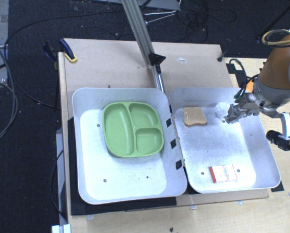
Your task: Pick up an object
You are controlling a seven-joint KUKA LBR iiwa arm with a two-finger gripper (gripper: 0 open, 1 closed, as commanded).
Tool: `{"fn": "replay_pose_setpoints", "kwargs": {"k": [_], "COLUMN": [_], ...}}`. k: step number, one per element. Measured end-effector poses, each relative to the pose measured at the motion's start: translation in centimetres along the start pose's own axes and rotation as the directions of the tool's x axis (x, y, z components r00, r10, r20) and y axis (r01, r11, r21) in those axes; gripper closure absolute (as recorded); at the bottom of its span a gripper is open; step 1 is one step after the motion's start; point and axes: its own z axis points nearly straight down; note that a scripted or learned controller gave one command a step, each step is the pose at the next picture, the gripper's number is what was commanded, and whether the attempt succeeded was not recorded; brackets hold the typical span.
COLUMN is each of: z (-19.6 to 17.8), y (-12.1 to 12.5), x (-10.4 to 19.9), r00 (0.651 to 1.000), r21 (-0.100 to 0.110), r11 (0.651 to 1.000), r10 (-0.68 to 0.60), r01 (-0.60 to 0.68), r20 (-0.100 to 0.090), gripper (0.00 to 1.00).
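Observation:
A tan slice of bread (pixel 194 116) lies near the back left of the right bin (pixel 254 140). A small red and white box (pixel 223 173) rests near that bin's front edge. A pale, whitish small object (pixel 221 111) sits at the back of the bin, just left of my gripper (pixel 231 116). My gripper hangs low over the bin's back right part, reaching in from the right below the orange band of the arm (pixel 281 72). Nothing is visible between its fingers.
The left bin (pixel 87 169) holds a green divided plate (pixel 133 128) with three compartments. A grey metal pole (pixel 142 33) slants down from the top to the gap between the bins. Black clips (pixel 174 142) sit along the seam between the two bins.

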Motion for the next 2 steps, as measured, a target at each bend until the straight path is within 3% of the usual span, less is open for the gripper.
{"fn": "replay_pose_setpoints", "kwargs": {"k": [2], "z": [-11.2], "y": [0.8], "x": [0.5], "r00": [1.000], "r21": [-0.001], "r11": [1.000], "r10": [0.000], "r01": [0.000], "r20": [0.001], "gripper": [1.00]}}
